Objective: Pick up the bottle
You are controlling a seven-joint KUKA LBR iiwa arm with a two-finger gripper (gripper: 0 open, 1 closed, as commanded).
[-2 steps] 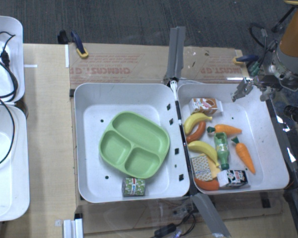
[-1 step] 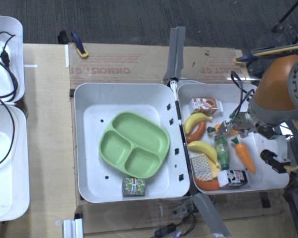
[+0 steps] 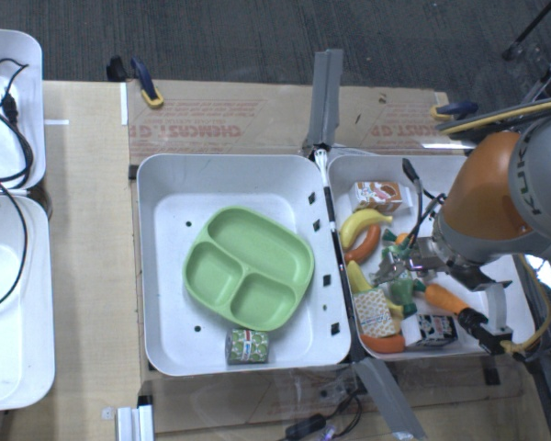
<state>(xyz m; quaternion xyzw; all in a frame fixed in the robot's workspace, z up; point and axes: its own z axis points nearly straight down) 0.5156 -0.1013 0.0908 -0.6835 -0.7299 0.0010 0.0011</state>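
My gripper [image 3: 395,266] is low in the right bin [image 3: 450,165], down among the toy food near its middle. Just below it lies a small dark green item [image 3: 404,291], which looks like the bottle; the gripper's metal parts partly hide it. I cannot tell whether the gripper touches it. The orange band and grey wrist [image 3: 485,200] hang over the bin's right half and hide what is under them.
Around the gripper lie a banana [image 3: 364,222], a red sausage [image 3: 365,243], a snack carton [image 3: 378,194], a cracker pack [image 3: 372,313], a carrot [image 3: 445,299] and a dark box [image 3: 432,331]. The left bin [image 3: 161,274] holds a green divided plate [image 3: 248,266] and a small can [image 3: 247,345].
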